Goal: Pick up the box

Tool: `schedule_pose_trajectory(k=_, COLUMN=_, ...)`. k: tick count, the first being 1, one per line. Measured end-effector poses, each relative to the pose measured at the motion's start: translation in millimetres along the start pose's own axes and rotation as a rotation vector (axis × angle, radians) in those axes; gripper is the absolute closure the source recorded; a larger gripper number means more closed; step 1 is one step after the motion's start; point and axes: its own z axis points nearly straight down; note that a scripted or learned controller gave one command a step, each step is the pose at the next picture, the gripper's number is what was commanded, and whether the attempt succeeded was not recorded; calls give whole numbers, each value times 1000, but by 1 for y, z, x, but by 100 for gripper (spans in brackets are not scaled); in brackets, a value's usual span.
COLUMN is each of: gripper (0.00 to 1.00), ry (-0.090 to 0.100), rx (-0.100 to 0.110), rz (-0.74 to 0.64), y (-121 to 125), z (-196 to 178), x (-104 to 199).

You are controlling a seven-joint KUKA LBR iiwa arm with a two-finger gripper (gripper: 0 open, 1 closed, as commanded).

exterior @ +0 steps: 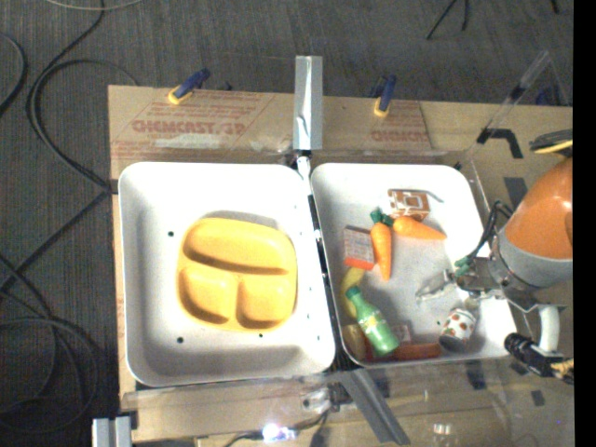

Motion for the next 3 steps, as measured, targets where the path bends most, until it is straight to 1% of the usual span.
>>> schedule_pose_trajectory(k=1, gripper=0, ry=-11, rx=-12, rz=14, y=22, z=16, x=26)
schedule_pose_trajectory(k=2, gripper=0, ry=-18, rx=-24, rz=-32, y=2, z=15, x=36)
schedule_pose_trajectory(k=3, gripper=100, ry=-13, rx=-22, rz=-34, y=2, z=8, x=38)
